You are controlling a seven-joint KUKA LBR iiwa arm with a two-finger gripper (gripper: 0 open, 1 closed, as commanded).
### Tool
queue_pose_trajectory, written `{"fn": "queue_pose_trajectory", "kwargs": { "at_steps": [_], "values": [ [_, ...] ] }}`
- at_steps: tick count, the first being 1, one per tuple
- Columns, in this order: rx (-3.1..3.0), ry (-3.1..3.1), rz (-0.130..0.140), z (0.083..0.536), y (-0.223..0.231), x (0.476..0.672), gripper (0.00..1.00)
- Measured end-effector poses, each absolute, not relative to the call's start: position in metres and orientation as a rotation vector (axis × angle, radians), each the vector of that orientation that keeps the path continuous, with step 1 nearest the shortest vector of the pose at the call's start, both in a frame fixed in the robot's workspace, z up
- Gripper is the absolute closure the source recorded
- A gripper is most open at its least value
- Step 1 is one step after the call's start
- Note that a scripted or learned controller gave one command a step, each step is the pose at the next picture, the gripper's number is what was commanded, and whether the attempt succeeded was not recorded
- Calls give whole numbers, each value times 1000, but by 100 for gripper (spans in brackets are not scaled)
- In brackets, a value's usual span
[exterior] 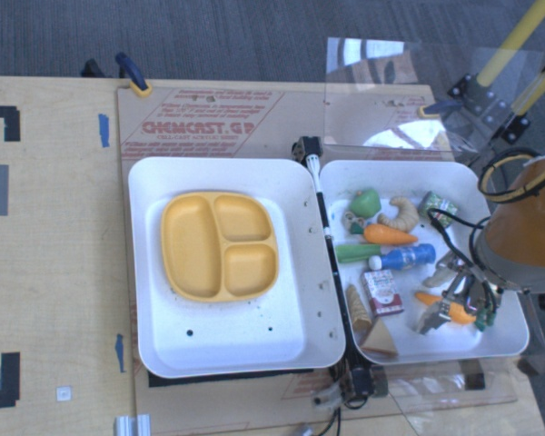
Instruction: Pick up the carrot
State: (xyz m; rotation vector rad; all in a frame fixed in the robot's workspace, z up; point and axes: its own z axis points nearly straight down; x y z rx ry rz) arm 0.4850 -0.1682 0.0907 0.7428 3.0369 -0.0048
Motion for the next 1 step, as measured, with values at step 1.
{"fn": "queue_pose_trajectory", "kwargs": {
  "at_steps": [1],
  "values": [
    [1184,2893,4,91,-164,485,0]
  ]
}}
